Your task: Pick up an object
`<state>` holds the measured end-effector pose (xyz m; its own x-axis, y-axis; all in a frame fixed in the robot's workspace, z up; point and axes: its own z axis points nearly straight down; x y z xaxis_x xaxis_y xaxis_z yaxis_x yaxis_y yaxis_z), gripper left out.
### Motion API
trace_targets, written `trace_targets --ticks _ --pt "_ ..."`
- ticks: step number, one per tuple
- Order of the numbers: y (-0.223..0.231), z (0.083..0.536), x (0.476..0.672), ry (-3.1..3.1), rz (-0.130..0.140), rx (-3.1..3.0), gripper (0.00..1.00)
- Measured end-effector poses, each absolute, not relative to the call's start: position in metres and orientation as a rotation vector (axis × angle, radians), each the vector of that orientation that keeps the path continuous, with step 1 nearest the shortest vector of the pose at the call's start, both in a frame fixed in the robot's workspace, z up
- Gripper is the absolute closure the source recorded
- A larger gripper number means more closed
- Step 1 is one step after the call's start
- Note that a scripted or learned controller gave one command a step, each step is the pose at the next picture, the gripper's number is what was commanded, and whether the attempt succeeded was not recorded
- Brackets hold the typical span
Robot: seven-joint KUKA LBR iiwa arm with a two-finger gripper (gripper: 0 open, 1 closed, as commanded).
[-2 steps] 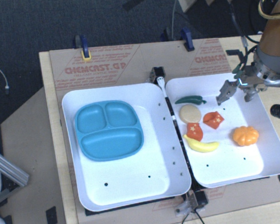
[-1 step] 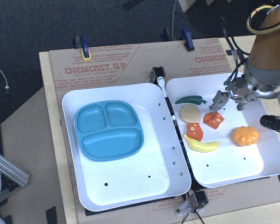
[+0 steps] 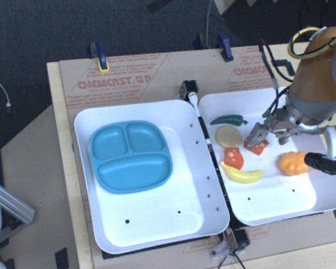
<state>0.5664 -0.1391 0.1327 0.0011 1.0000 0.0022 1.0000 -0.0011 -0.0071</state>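
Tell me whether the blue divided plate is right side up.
Right side up: the blue divided plastic plate in the left white bin shows three hollow compartments facing up.

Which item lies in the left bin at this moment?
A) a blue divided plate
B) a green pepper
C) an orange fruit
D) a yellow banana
A: the blue divided plate lies alone in the left bin, while the food items all sit in the right bin.

Even bright overhead light, soft shadows, slightly soft focus
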Motion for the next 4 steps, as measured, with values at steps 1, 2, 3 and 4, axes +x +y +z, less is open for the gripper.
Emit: trace_targets --ticks 1,2,3,4 --pt "-0.139 0.147 0.569 -2.222 -0.001 -2.224 1.00" --pt "-0.131 0.207 0.573 -2.230 -0.007 -2.224 1.00" --pt "-0.134 0.268 0.582 -2.230 -0.007 -2.226 1.00" --pt "-0.134 0.280 0.583 -2.226 -0.003 -2.224 1.00"
